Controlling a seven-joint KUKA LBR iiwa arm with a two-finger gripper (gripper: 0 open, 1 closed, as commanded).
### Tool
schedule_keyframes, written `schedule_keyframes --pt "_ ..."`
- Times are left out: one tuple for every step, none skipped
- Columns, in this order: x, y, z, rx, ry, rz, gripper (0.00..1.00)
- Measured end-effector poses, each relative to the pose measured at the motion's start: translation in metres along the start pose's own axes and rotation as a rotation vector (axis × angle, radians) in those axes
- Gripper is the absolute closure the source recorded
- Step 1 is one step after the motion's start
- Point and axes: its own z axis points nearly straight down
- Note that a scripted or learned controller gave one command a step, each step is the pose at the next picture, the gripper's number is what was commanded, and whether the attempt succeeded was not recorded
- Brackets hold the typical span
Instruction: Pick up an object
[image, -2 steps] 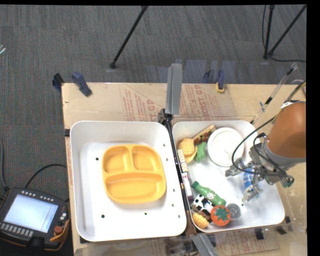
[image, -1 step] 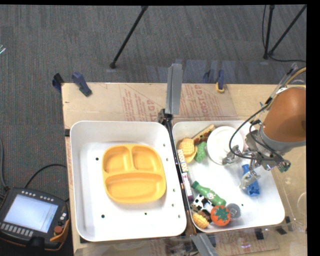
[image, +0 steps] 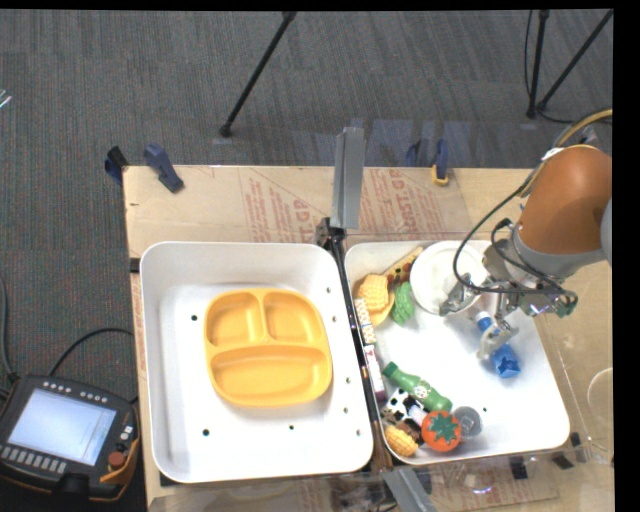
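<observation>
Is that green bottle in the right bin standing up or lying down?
Lying down. The green bottle lies flat on the right bin's floor, its length running slantwise beside the tomato toy.

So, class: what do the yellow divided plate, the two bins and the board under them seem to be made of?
Yellow plate: likely moulded plastic, smooth, evenly coloured, soft sheen.
Left bin and right bin: probably glossy white plastic with rounded corners.
Board: looks like matt brown printed cardboard.
</observation>
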Motion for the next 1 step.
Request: schedule_keyframes --pt "-0.0054 -0.0028 -0.0004 -0.012 0.009 -0.052 0.0"
